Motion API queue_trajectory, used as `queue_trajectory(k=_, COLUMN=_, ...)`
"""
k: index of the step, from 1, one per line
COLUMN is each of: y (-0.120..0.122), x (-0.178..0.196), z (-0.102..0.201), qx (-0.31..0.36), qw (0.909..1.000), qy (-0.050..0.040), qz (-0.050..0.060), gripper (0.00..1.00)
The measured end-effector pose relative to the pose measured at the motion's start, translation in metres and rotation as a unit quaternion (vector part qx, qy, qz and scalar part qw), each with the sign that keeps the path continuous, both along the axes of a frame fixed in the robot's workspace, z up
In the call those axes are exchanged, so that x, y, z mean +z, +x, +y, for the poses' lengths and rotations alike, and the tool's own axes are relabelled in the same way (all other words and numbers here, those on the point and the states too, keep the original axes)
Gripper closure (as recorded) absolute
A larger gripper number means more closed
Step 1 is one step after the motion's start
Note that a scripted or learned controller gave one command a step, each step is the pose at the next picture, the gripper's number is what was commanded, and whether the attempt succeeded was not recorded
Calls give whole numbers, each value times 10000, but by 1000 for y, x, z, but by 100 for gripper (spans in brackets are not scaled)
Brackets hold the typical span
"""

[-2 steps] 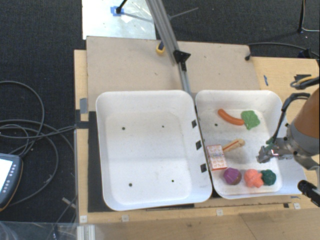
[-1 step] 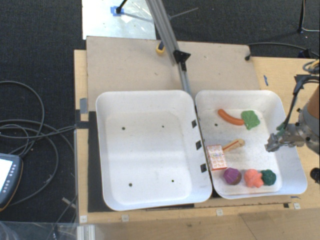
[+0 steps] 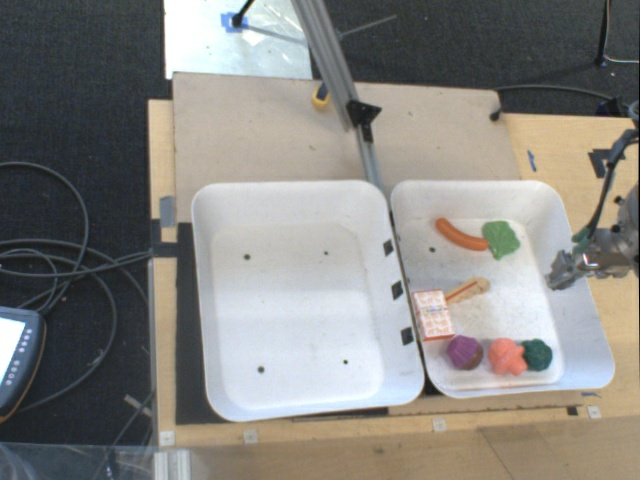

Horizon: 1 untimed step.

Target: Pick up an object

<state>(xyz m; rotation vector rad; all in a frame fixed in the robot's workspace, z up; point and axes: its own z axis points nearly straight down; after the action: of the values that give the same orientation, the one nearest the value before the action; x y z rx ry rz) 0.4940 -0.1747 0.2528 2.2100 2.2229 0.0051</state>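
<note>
Camera view. The gripper [image 3: 562,271] stood at the right rim of the right bin [image 3: 590,340], low over the bin's edge, entering from the right side of the picture. Whether it was spread or closed could not be told at this scale; nothing was seen between its tips.

All objects lay in the right bin, to the left of the gripper. Nearest to it, up and to the left, was a green leafy piece [image 3: 502,239], touching the right end of an orange sausage [image 3: 461,234] that ran farther left. Directly left of the gripper, toward the bin's middle, lay a small tan stick [image 3: 468,289], tilted. Beyond it, near the bin's left wall, was a small pink-and-white carton [image 3: 433,315], lying flat.

Below and left of the gripper, along the bin's near wall, three items sat in a row: a dark green piece [image 3: 538,354] closest, an orange-red piece [image 3: 506,357] touching it, and a purple piece [image 3: 463,352] just beside that.

The left bin [image 3: 215,218] sat well apart from the gripper, beyond the right bin, the two joined by black clips [image 3: 396,290] along their shared edge.
</note>
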Motion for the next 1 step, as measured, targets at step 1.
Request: queue_trajectory(k=1, y=27, x=-1, z=52, qx=27, qw=10000, qy=17, qz=13, gripper=100)
